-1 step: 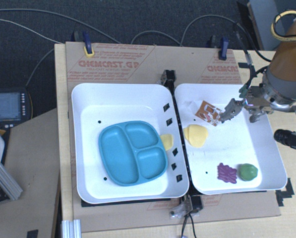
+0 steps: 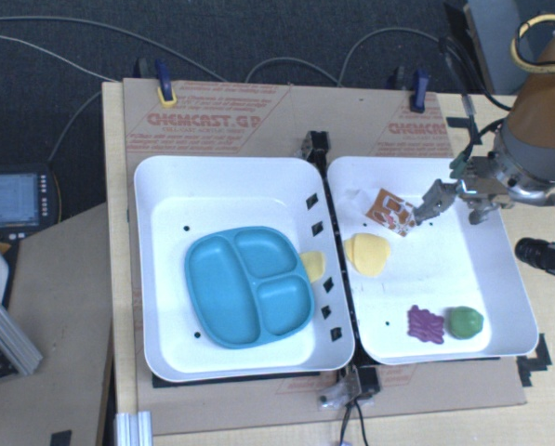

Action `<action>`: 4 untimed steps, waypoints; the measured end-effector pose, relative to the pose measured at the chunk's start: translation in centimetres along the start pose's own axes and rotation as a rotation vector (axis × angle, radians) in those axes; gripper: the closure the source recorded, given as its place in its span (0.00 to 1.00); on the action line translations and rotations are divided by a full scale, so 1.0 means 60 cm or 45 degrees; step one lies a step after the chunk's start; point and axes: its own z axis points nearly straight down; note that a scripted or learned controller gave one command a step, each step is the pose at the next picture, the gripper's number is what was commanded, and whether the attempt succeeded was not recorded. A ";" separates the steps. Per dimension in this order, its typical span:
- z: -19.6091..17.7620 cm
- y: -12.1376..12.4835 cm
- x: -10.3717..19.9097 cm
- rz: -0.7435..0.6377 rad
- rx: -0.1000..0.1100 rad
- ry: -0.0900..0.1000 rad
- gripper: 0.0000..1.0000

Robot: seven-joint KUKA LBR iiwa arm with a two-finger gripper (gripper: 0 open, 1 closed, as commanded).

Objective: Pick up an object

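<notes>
Desk (image 2: 212, 110) carries two white bins side by side, clamped at the far edge so they stay put. Left bin (image 2: 156, 249) holds a blue tray (image 2: 249, 286), compartments up, with a small yellow piece (image 2: 312, 266) tucked at its right side. Right bin (image 2: 500, 305) has the loose things: a pale yellow lump (image 2: 368, 254) near the divider, purple grapes (image 2: 426, 324) and a green ball (image 2: 465, 321) together at the near edge. The arm (image 2: 537, 137) reaches in from the right, and the claw (image 2: 424, 210) looks clamped on the brown packet (image 2: 390, 210), which sits tilted at the bin's far left.
</notes>
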 end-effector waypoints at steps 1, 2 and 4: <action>0.098 -0.004 0.016 0.000 0.009 0.002 0.00; 0.180 0.001 0.032 0.000 0.008 0.002 0.00; 0.239 -0.013 0.031 0.002 -0.001 0.001 1.00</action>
